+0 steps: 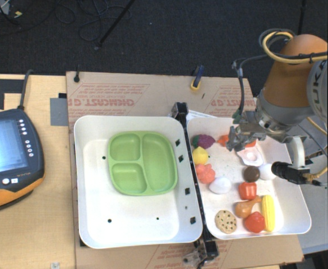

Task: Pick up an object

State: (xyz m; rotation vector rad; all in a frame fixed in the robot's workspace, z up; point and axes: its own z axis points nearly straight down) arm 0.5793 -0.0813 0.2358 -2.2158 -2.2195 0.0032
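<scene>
The right bin [298, 220] holds several toy foods. Among them are a purple bunch [206, 140], a yellow lemon [200, 155], a pink-red strawberry [205, 174], a white egg [220, 185], a brown ball [251, 174], a red pepper [248, 190], a corn cob [268, 212], a cookie [226, 221] and a red tomato [254, 222]. My gripper [239, 140] hangs over the bin's far part, between a small orange piece [223, 140] and a white-pink piece [251, 156]. Its dark body hides what lies under it.
The left bin [91, 206] holds a green divided plate [141, 163]. A black divider [189, 167] runs between the bins. A teach pendant [7, 150] lies at the far left of the bench. A blue-yellow clamp [196, 78] sits on the cardboard behind.
</scene>
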